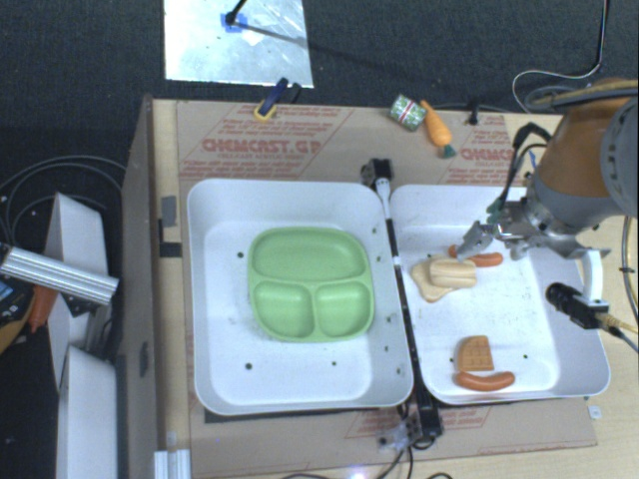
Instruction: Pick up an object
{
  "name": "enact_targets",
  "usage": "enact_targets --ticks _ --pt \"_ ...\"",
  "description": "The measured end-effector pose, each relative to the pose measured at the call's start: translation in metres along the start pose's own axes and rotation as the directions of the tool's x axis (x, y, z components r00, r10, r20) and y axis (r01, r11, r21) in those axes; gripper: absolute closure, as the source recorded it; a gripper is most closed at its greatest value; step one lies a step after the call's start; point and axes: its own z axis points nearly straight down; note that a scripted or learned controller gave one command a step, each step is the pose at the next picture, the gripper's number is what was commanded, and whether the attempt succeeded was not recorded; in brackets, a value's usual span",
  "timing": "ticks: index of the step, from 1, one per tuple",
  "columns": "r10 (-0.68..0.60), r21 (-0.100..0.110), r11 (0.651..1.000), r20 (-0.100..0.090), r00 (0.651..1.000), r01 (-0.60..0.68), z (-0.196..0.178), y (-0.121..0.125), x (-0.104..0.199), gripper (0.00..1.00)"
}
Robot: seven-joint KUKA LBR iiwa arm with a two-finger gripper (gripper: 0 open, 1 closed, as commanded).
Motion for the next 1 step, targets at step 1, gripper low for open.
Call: enact_targets --ticks 1 --pt "0.002 0.006 1.0 -0.002 1.0 -0.002 0.0292 -0.0679 0.0097 0.0"
